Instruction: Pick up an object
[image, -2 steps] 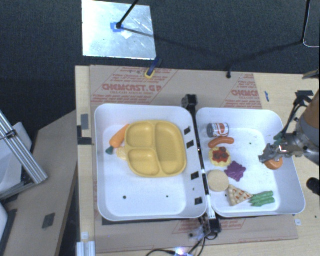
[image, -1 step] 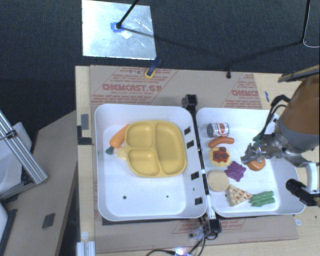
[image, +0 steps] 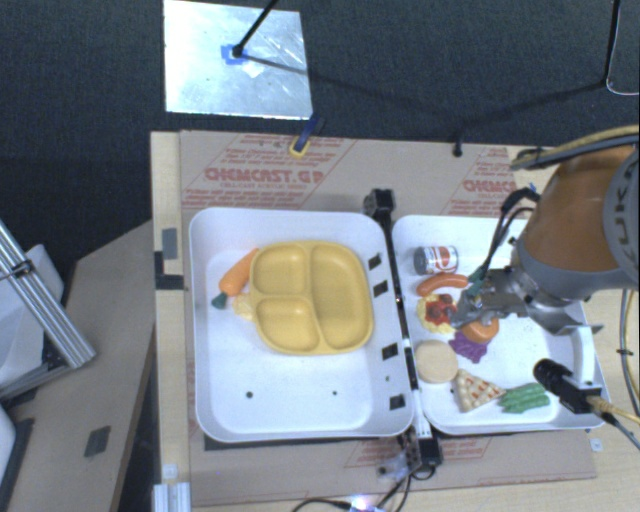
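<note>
The gripper (image: 470, 308) is seen low over the toy food cluster (image: 450, 312) at nine o'clock in the right bin (image: 500, 228); its state cannot be told. One piece should be centred before closing, neighbours avoided

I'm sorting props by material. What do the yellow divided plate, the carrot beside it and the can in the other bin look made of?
Yellow divided plate: likely moulded plastic, uniform colour with a soft sheen and rounded compartment walls. Carrot: probably toy plastic, flat orange with a green tip; too small to be sure. Can: looks like metal with a red printed label and pale end, though possibly a plastic replica.
</note>
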